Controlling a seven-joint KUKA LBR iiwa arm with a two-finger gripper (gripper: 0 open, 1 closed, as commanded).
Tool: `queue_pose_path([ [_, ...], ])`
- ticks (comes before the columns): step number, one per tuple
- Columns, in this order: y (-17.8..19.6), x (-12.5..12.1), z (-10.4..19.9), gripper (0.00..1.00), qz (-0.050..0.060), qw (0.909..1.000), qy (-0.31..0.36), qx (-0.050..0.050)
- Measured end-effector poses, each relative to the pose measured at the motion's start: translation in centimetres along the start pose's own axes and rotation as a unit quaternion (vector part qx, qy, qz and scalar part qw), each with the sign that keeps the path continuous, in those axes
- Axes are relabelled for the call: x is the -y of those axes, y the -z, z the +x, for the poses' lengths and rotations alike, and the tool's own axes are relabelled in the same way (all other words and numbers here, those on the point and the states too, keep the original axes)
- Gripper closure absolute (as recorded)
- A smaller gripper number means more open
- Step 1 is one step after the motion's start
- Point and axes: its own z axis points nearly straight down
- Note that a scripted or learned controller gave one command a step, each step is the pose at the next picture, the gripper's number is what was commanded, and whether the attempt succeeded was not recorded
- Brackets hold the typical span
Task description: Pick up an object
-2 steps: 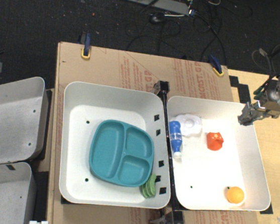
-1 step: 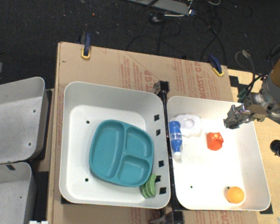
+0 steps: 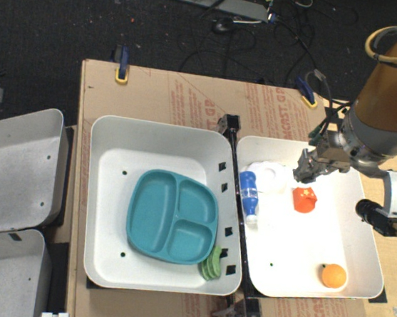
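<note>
Gripper (image 3: pixel 308 171) hangs over the right bin (image 3: pixel 361 239), just above the red block (image 3: pixel 304 200); we cannot tell how its fingers stand. We see an orange ball (image 3: pixel 333 275) near the front corner, a blue bottle (image 3: pixel 248 196) by the divider, a teal plate (image 3: pixel 173 216) in the left bin (image 3: pixel 110 179).

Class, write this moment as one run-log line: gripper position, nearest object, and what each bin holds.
gripper: over right bin, above red object | right bin: blue bottle, orange ball | left bin: teal tray, green item
</note>
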Motion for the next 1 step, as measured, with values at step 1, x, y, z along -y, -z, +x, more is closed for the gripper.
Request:
queue_pose_path([
  [1, -1.72, 2.09, 4.69, 1.0, 0.001, 1.0, -0.001, 0.0],
])
